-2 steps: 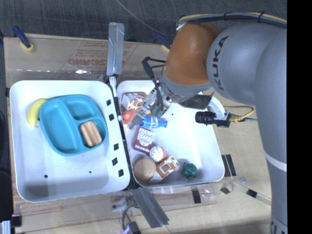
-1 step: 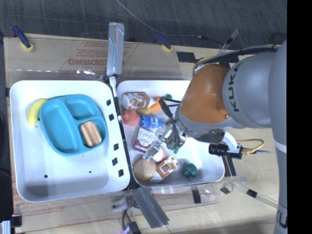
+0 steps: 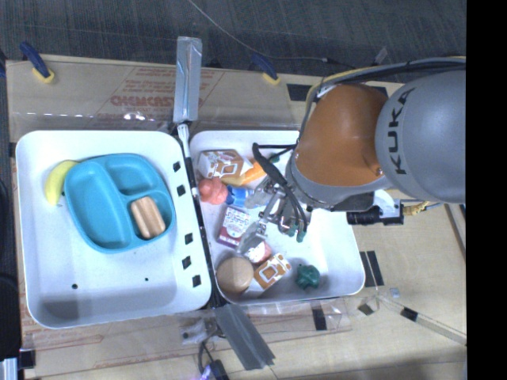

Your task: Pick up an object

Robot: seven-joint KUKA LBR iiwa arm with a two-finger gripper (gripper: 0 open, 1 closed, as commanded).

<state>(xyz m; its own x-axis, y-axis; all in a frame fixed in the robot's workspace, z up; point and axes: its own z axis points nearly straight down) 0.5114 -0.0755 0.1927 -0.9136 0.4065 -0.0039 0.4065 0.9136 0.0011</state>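
Observation:
The right bin [image 3: 342,266] holds several small items. A brown-and-white packet [image 3: 222,165] and an orange piece [image 3: 250,174] lie at its far end, with a red ball [image 3: 212,191] beside them. Mid-bin is a maroon pouch [image 3: 234,226]. At the near end sit a brown round object [image 3: 234,275], a small carton [image 3: 272,271] and a green toy [image 3: 307,275]. My gripper [image 3: 260,236] hangs low over the bin's middle, just right of the pouch and above a small white-and-red item [image 3: 257,252]. The wrist and its cables hide what lies under it.
The left bin [image 3: 47,291] holds a blue divided plate [image 3: 103,188] with a bread roll [image 3: 147,217] in one compartment, and a banana [image 3: 54,182] lies along the plate's left side. A divider with black clips [image 3: 188,236] separates the bins. The arm's bulk [image 3: 372,145] covers the right bin's far right.

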